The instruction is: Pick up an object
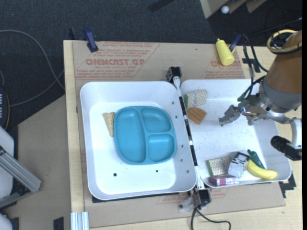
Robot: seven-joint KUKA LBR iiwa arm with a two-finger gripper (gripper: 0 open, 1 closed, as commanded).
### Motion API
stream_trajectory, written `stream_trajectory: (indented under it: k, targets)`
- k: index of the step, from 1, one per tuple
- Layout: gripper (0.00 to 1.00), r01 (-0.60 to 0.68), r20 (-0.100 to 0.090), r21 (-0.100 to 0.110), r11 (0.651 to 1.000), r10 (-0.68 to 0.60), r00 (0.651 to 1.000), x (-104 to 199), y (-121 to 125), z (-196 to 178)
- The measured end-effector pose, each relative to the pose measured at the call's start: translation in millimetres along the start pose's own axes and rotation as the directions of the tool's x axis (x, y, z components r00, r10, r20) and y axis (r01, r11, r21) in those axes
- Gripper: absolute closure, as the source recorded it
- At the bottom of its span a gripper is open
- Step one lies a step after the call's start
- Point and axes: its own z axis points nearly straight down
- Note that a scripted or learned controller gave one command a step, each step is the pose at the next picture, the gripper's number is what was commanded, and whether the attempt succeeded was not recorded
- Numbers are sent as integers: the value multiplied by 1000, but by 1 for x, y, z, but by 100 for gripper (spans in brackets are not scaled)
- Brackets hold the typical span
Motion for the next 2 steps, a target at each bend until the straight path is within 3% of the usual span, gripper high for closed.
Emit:
stream_trajectory:
  k: [1,2]
  targets:
    - [0,0,0,2,1000,0,1000,-98,101,101]
    - [0,1,0,-3,1000,-1,1000,-6,116,31]
